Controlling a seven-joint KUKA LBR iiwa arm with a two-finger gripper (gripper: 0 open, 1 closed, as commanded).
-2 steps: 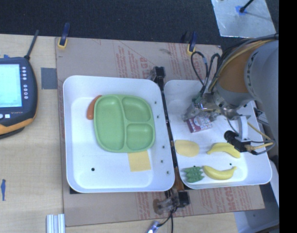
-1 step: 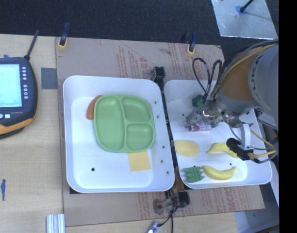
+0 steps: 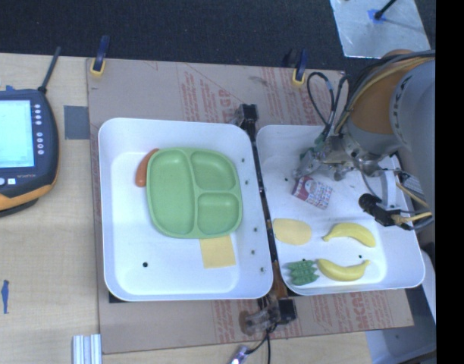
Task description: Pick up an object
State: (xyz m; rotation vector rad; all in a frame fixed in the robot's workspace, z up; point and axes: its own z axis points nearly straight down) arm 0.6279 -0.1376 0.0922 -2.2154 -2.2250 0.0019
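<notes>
Nearest, at the right bin's [image 3: 414,279] near edge, lie a green toy [image 3: 301,271] and a banana [image 3: 341,268], with a second banana [image 3: 350,233] and a yellow slice [image 3: 292,231] just beyond, while farther back the gripper [image 3: 317,174] hangs over a red-and-white packet [image 3: 313,193], its grip impossible to tell.

orange thing [image 3: 143,168] half hidden under green divided plate [image 3: 194,192]

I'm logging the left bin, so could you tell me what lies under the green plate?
An orange piece pokes out from under the green plate's left edge; the rest is covered. A yellow square lies at its lower edge.
</notes>
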